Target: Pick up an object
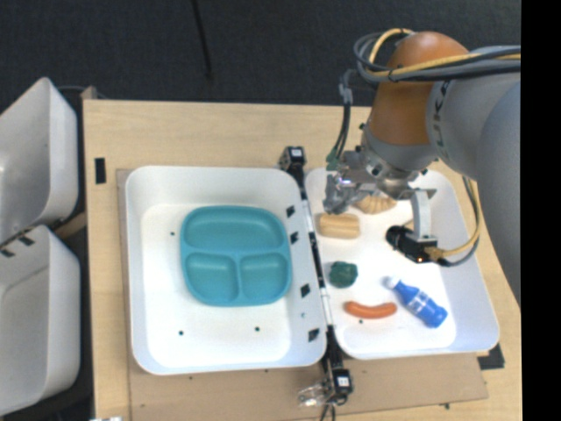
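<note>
The left bin [158, 340] holds a teal divided plate [235, 254], well apart from the arm's work. In the right bin [469, 310], the pincer [340, 198] hangs low at the bin's upper-left corner, near the divider. Whether it is open or closed cannot be told from this slant.

The tan bread roll [338, 226] is the nearest thing: it sits just beside the pincer at about six o'clock, its long axis running nine to three across the view. Judged from this, a short shift toward six o'clock and a descent would put the pincer over it, and closing across the short width looks the sounder grip.

Further toward six lie a dark green lump [342, 274], then an orange sausage [370, 310]. A pale ridged piece [377, 203] peeks out at the pincer's three o'clock. The blue bottle [417, 303] lies tilted at roughly four o'clock, well apart.
</note>
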Controlling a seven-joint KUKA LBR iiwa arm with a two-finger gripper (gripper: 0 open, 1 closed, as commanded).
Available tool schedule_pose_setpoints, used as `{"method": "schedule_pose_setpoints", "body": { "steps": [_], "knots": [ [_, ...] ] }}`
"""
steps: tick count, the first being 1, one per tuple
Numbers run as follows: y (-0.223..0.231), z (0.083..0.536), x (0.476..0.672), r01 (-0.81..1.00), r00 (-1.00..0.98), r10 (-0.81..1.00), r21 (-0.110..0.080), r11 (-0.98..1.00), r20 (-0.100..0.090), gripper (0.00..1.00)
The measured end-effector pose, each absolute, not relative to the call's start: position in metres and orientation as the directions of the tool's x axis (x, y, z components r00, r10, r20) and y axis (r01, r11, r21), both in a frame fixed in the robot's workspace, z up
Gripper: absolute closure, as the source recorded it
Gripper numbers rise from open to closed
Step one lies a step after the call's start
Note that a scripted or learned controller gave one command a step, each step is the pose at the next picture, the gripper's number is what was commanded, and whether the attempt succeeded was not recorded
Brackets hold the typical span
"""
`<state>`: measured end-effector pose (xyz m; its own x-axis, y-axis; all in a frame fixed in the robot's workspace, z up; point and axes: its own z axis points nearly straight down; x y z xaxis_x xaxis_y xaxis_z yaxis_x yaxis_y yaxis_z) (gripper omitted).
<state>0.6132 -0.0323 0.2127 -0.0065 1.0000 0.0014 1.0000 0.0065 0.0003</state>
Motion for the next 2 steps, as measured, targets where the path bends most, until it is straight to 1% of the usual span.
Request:
{"method": "schedule_pose_setpoints", "body": {
  "steps": [1, 2],
  "knots": [
    [0.023, 0.230, 0.607, 1.000, -0.008, 1.000, 0.003, 0.008, 0.002, 1.00],
    [0.076, 0.225, 0.597, 1.000, -0.005, 1.000, 0.000, 0.005, 0.000, 1.00]
  ]
}}
